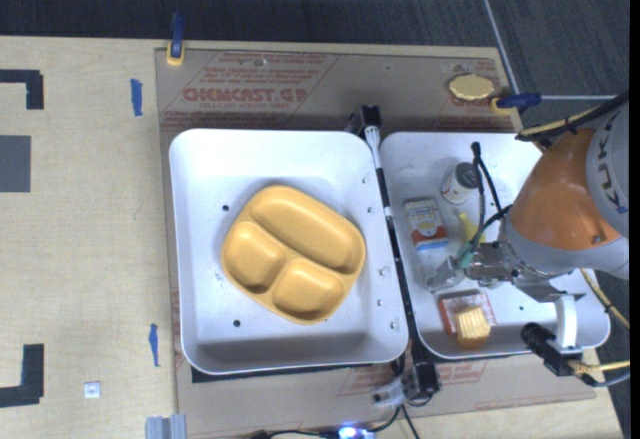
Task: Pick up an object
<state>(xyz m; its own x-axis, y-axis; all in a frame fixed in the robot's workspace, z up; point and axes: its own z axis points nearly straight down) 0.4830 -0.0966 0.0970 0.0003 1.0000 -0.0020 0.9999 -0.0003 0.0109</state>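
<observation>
Hovering low over right bin (590, 332): gripper (462, 269), spread not readable. Snack packet (468, 317) just below, toward near rim, long axis crosswise; red carton (424, 219) just above.

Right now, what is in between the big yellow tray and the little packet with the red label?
In the camera view, the touching rims of the two white bins lie between the yellow tray and the red-labelled packet, plus bare white bin floor.

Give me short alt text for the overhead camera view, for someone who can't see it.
A grey and orange robot arm reaches into the right bin, its pincer low among small packaged items. The left bin holds a yellow three-compartment tray.
</observation>
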